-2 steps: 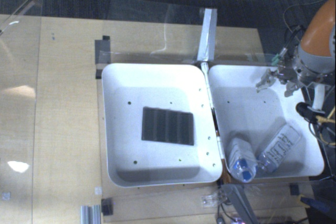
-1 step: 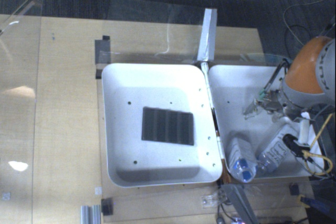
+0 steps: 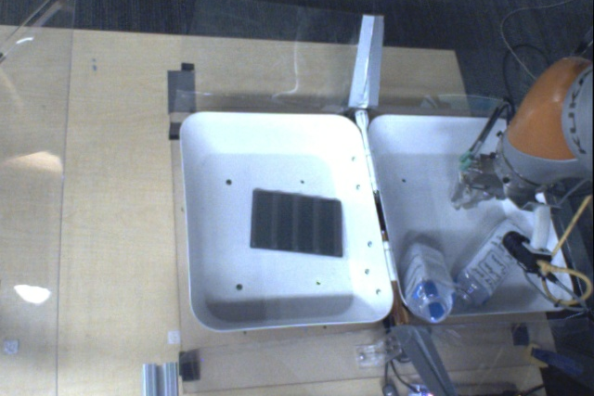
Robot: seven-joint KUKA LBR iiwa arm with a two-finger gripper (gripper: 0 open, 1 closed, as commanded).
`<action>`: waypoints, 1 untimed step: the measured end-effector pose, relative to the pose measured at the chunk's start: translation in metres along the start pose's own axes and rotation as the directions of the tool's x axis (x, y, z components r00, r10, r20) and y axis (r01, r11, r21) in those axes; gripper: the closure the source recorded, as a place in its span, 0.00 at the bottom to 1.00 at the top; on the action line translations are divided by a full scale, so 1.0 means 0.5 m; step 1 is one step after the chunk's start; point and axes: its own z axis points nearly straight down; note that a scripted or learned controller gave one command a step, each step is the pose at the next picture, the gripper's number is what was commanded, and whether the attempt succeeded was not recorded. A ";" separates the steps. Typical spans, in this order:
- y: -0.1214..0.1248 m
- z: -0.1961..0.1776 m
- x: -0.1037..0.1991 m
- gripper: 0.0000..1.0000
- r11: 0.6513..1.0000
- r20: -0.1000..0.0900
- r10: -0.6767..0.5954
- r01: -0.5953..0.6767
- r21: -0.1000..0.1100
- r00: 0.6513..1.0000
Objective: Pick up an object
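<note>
Fingers hover above the plastic bottle.

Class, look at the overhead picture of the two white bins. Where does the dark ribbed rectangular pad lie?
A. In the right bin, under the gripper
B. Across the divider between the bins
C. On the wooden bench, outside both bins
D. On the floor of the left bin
D: the dark ribbed pad lies flat near the middle of the left bin, well inside its rim and apart from the right bin.

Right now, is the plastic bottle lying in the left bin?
No, the plastic bottle lies in the right bin.
</note>
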 end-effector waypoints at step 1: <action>0.000 0.000 0.000 0.00 1.000 0.000 0.000 0.000 0.000 1.000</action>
